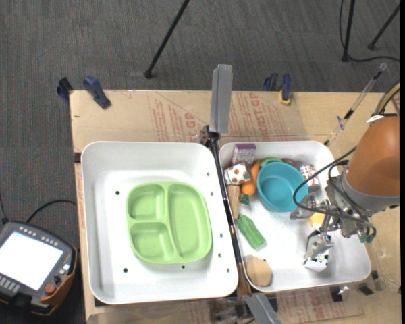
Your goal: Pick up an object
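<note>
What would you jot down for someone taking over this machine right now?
Pincer: low in the right bin, over a small white item; whether it grips it is unclear from this angle.
Right bin: blue bowl, green block, tan lump, spotted cup and other small toys.
Left bin: a green divided plate.
Done: arm has reached into the right bin.
Left: nothing visibly lifted; confirm a grip, then raise the item.
</note>
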